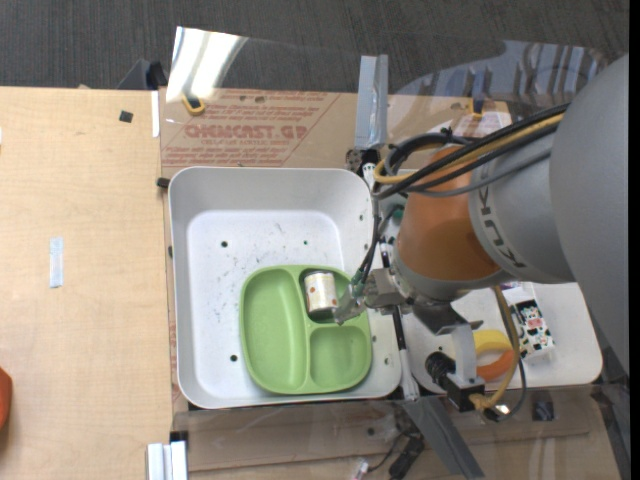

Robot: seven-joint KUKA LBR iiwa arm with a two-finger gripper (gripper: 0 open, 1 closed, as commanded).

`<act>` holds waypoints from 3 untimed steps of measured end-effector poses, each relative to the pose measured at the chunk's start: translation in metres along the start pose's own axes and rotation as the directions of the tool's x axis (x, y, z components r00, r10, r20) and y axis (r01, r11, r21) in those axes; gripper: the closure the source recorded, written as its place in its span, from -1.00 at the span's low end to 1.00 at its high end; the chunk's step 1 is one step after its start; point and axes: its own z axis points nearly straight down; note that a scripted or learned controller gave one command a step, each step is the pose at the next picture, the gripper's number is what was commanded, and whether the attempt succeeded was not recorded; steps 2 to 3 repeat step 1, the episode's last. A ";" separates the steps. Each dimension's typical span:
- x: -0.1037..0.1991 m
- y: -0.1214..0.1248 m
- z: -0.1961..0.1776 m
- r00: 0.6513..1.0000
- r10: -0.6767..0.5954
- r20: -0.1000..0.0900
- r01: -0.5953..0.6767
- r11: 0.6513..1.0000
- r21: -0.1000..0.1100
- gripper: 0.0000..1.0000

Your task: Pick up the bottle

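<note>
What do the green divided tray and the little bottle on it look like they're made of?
Green tray: likely molded plastic, matte, uniform color, rounded compartment walls. Bottle: pale cylinder with faint speckles and a soft sheen, probably plastic; too small to tell for sure.

White bin (200, 268) showing dark specks at centre, lime-green tray (270, 338) lying in it, pale bottle (320, 290) with a tan band, grey arm (560, 198) wearing orange, tan card (250, 128) carrying red print.

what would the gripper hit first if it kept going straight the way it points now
Most likely the bottle, right at the gripper tip, with the green tray under it; depth is hard to judge.
</note>
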 end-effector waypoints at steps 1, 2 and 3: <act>-0.063 0.085 -0.045 0.999 -0.038 -0.011 0.038 0.999 0.008 -1.00; -0.063 0.085 -0.045 0.999 -0.038 -0.011 0.038 0.999 0.008 -1.00; -0.063 0.085 -0.045 0.999 -0.038 -0.011 0.038 0.999 0.008 -1.00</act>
